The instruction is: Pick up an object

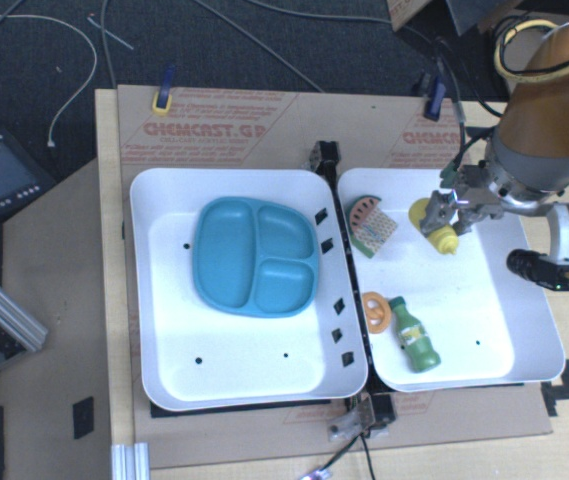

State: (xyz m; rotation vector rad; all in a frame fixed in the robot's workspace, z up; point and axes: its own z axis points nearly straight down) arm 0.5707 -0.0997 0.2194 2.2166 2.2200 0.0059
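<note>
Since my fingers (442, 218) sit at the yellow toy (438, 226), grip state unclear, I judge it light, hard, slippery: pinch mid-body.

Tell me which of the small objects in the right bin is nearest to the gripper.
The yellow object, at the gripper itself in the bin's upper part. The watermelon slice lies further left, and the pretzel and green bottle lie well below.

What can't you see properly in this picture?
- Gripper: in the camera view the wrist covers its fingers, so open or shut is unclear.
- Yellow toy: partly under the gripper; its shape and whether it is held are unclear.
- Arm: cut off by the right edge.
- Bottle label: too small to read.
</note>
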